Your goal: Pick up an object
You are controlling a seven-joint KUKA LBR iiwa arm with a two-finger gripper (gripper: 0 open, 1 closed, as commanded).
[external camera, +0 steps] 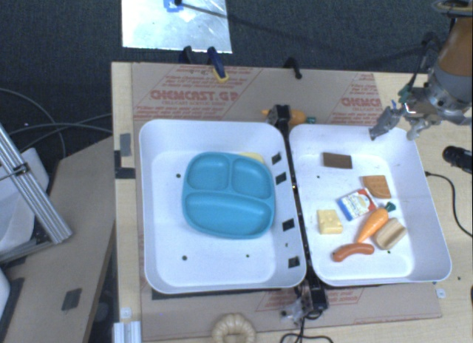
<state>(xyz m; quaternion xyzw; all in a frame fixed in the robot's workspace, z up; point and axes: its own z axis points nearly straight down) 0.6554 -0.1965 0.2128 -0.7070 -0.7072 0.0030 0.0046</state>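
My gripper [397,126] hangs above the far right corner of the right bin [425,186], its two fingers spread open with nothing between them. Below it in that bin lie a brown chocolate-like slab [337,160], a toast-coloured square [377,185], a small blue and white packet [355,204], an orange carrot [373,223], a yellow cheese block [329,222], a red sausage [352,251] and a bread roll [390,233]. The gripper is clear of all of them, nearest the brown slab and the toast square.
The left bin [159,186] holds a blue divided plate [228,194] with something pale yellow [253,157] behind it. Black clips [287,223] sit along the seam between the bins. A yellow object [295,118] lies beyond the bins at the back.
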